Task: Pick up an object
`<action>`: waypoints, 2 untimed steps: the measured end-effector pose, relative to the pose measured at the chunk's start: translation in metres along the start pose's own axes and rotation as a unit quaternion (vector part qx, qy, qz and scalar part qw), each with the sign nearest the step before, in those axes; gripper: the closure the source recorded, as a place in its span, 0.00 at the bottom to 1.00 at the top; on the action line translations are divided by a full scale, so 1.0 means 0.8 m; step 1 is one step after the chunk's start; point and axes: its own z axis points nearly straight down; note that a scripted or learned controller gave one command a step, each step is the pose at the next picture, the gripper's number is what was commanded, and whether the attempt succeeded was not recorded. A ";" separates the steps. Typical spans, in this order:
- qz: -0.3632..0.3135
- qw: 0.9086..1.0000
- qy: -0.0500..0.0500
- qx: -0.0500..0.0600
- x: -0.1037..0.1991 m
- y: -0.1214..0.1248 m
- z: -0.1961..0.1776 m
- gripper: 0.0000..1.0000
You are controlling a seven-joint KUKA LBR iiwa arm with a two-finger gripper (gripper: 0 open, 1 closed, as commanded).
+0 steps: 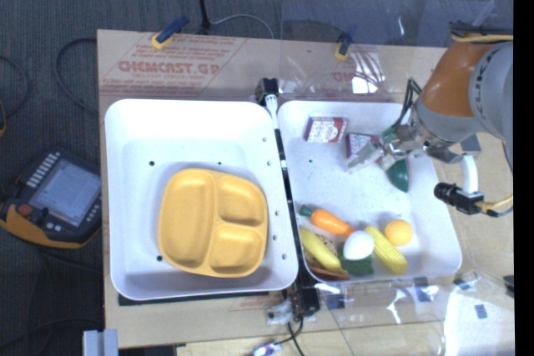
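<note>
The fingers [367,152] hang low over the upper part of the right shallow white bin [442,217], metal tips pointing left; how far apart they stand cannot be told, and nothing shows between them. A dark green rounded plastic piece [400,173] lies just beside them, below and to the right. A small red and white carton [324,129] lies near on the left, its print too small to read. The brown board on the desk [167,67] reads "CHEMCAST GP".
</note>
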 end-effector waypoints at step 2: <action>0.100 0.995 -0.019 0.002 0.080 -0.018 -0.107 1.00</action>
